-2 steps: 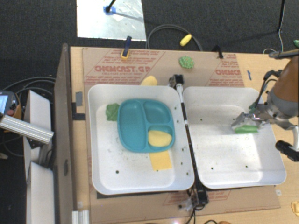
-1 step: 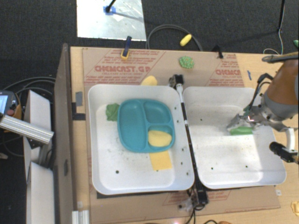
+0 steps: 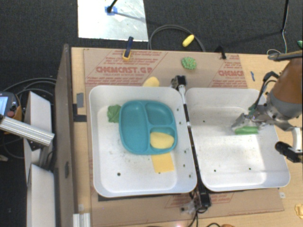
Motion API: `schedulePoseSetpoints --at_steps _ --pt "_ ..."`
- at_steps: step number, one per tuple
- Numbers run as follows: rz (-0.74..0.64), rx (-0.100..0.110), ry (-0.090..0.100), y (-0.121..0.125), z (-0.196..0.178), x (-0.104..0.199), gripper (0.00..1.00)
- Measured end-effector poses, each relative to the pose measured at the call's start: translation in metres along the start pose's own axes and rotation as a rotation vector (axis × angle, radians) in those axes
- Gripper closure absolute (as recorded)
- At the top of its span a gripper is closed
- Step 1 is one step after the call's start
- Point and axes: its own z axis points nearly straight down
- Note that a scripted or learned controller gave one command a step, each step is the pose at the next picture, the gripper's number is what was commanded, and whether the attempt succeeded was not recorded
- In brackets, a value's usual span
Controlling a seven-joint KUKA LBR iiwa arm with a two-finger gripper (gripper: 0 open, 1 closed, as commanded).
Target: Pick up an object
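In the right bin [image 3: 222, 174] a small green object [image 3: 246, 131] lies near the right wall. My gripper [image 3: 241, 123] is low over it, touching or just above its left end, and whether it holds the object is hidden. The left bin [image 3: 102, 174] holds a teal divided plate [image 3: 137, 126] with a yellow lump [image 3: 162, 140] in its lower right compartment. A flat yellow slice [image 3: 163, 163] sticks out below the plate. At the plate's left edge sits a green leafy piece [image 3: 113, 113].
The grey arm [image 3: 289, 93] comes in over the right bin's right wall. Behind the bins, on the cardboard, lie a green knobbly ball [image 3: 189, 63] and a yellow piece [image 3: 151, 82]. A black divider clamp [image 3: 180, 83] sits between the bins.
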Motion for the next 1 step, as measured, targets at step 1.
schedulePoseSetpoints --at_steps 1 --pt "-0.010 -0.002 0.002 0.0607 -0.0299 0.0915 1.00"
